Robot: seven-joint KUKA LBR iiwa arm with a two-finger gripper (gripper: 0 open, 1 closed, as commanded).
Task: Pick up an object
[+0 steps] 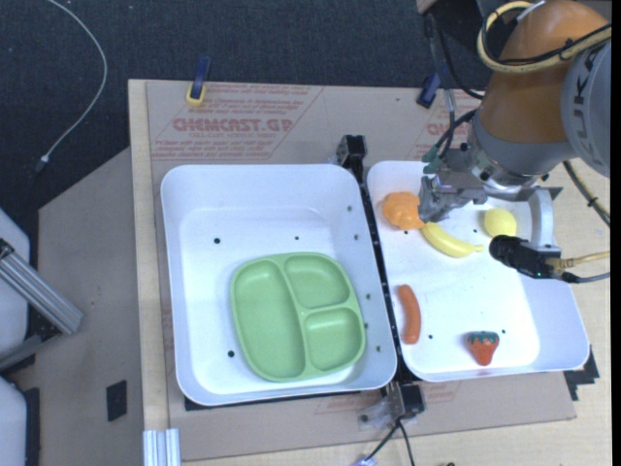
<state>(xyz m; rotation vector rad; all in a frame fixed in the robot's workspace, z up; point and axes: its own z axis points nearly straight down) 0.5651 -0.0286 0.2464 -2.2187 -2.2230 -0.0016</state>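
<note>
Approach step — the end effector (439, 205), upper right of frame, hangs over the orange fruit (399, 209) and banana (448, 240); its opening cannot be told. Next: descend squarely onto one.

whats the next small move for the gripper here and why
Probably a short descent straight down. The gripper sits low in the right bin, between the orange piece and the banana, nearly touching both, with nothing visibly held. Dropping a little could bring one within grasp.
</note>
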